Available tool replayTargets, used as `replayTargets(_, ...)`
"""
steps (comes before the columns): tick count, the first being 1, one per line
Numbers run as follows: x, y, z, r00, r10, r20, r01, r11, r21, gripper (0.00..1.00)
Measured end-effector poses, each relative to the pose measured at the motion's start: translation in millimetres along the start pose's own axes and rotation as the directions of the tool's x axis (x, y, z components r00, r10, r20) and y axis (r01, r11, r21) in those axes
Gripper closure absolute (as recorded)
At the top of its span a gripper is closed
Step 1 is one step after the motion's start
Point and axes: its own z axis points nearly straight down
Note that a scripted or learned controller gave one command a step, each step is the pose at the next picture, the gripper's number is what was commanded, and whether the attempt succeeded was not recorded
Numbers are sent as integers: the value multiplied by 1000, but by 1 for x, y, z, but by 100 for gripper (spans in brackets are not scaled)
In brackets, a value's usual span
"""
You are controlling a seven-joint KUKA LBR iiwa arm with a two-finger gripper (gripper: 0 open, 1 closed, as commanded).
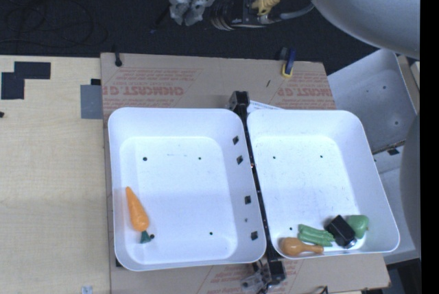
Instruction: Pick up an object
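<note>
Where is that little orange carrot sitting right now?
The carrot lies in the left bin, near its front-left corner against the left wall, far from the cluster of toys in the right bin.

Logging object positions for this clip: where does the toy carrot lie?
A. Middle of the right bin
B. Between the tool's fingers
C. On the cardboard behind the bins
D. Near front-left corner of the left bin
D: the carrot lies by the left bin's left wall near its front corner, far from the tool.
</note>
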Motion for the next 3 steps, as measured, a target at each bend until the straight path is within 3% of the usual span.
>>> replayTargets(1,-92,-5,-1,1000,12,3,-12,1000,2,100)
replayTargets(2,-7,-1,1,1000,-4,-1,4,1000,1,100)
replayTargets(3,-3,0,0,1000,3,1,-3,1000,0,100)
